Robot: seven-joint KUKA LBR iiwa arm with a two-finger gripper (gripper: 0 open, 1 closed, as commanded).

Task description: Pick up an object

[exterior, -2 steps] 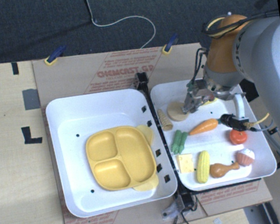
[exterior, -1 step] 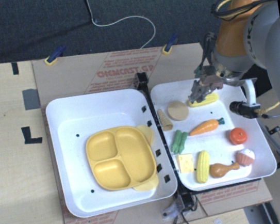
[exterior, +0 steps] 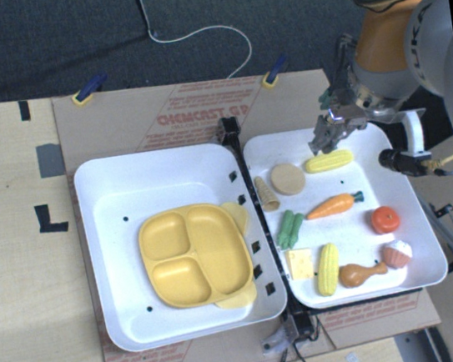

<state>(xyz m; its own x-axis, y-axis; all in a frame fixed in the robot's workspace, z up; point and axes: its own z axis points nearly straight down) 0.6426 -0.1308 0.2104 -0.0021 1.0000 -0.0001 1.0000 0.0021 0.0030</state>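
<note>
My claw (exterior: pixel 323 144) hovers at the upper corn cob (exterior: pixel 329 160); its spread I cannot tell. I should centre over the cob, then descend.

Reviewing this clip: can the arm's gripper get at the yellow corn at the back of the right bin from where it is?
Probably yes: the gripper hangs right by that corn, whose top is uncovered.
</note>
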